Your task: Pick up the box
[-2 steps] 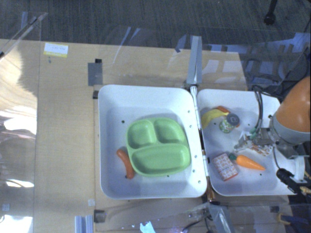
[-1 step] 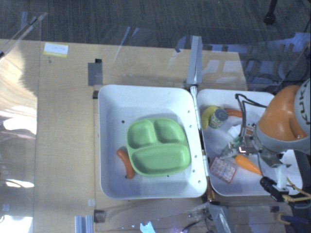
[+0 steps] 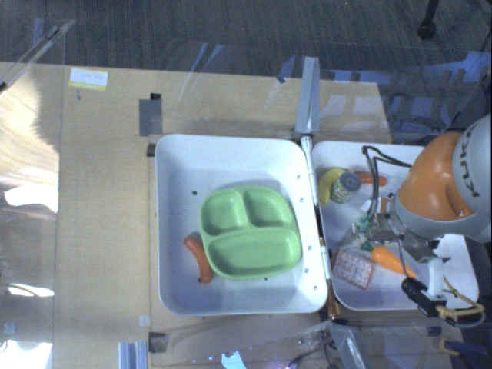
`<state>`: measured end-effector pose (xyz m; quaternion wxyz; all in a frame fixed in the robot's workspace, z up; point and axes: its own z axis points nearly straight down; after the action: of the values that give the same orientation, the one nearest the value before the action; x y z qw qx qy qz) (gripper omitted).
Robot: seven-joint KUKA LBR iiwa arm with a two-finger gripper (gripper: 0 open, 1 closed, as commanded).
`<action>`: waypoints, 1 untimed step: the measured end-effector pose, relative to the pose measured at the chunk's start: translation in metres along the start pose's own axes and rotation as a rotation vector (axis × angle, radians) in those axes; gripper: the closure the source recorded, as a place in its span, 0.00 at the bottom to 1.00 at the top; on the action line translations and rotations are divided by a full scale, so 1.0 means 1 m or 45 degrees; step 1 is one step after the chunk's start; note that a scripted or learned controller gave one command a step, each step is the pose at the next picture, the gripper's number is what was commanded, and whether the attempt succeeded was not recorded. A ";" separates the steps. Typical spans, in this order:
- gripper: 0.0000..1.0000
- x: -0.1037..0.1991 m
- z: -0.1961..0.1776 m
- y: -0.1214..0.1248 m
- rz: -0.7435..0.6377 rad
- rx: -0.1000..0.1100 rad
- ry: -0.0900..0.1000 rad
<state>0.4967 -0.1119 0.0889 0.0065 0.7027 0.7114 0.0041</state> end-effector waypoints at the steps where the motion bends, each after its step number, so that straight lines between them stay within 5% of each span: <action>1: 0.00 0.003 0.000 -0.004 -0.076 -0.003 -0.001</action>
<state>0.4924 -0.1091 0.0891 0.0078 0.6811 0.7321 0.0045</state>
